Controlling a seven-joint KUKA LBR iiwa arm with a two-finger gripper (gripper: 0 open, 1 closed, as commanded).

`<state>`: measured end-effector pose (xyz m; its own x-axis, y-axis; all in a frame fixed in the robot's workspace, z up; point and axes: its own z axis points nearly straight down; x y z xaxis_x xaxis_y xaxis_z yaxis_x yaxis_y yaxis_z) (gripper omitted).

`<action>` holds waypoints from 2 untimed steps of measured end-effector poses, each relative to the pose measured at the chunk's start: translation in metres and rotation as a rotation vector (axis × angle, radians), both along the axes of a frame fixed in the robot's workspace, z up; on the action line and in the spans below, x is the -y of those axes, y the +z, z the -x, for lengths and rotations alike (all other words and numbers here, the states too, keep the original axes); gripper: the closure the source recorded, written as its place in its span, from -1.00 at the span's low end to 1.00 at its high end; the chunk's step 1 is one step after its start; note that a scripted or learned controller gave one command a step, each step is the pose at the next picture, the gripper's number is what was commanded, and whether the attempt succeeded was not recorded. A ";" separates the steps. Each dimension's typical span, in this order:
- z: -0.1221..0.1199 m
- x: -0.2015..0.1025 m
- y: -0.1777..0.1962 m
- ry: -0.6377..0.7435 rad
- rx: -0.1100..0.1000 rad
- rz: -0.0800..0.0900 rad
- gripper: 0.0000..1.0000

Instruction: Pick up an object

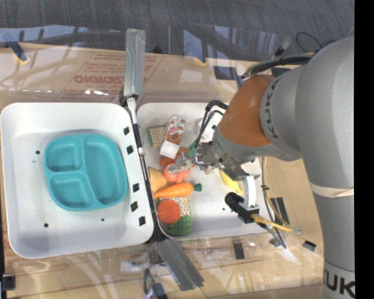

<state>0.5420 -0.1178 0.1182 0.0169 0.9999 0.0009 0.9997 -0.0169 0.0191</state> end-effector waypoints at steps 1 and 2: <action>-0.070 -0.009 -0.025 -0.012 -0.018 0.000 -1.00; -0.070 -0.009 -0.015 -0.010 -0.019 0.000 1.00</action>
<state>0.6120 -0.1091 0.1034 0.0265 0.9996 0.0009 0.9996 -0.0265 -0.0002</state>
